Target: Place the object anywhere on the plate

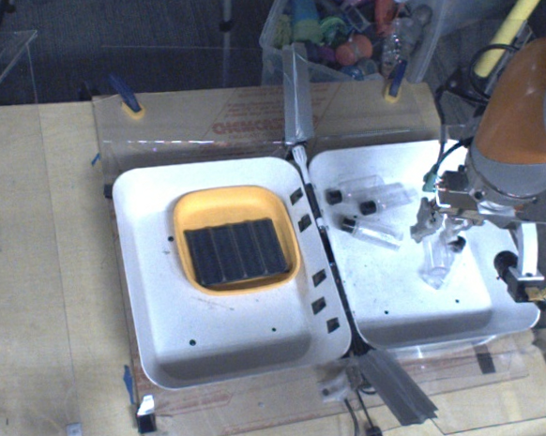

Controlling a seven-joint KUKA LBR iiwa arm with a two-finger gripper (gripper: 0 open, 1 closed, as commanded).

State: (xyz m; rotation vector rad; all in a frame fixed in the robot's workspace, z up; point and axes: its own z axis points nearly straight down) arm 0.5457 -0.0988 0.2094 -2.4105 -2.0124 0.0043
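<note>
Two white bins sit side by side on the bench. The left bin (145, 269) has a yellow plate (186, 214) in the middle of it, a bit nearer the back edge. A dark ridged block (235, 251) lies flat on the plate and covers most of its middle.

The right bin (392, 297) holds some see-through things, so they are hard to make out. Two clear little tubes with black caps (367, 212) lie near the back left corner of that bin, one just beside the other. One more clear object (436, 265) (it looks like a small plastic cup or bottle, but it is too glassy to be sure) sits near the middle of the right bin, closer to its right edge.

The gripper (440, 227) hangs over the right bin, just above that clear object. The arm (519, 118) comes in from the right side, grey with its big orange part up top. The gripper's fingers point down at the clear object and seem to be at its top. I cannot tell if they are apart or pressed together, because the object is see-through and the parts blur into each other.

The clear object is in the right bin, well apart from the plate in the left bin.

A tub of bright toys (351, 13) stands behind the bins, past the back edge.
</note>
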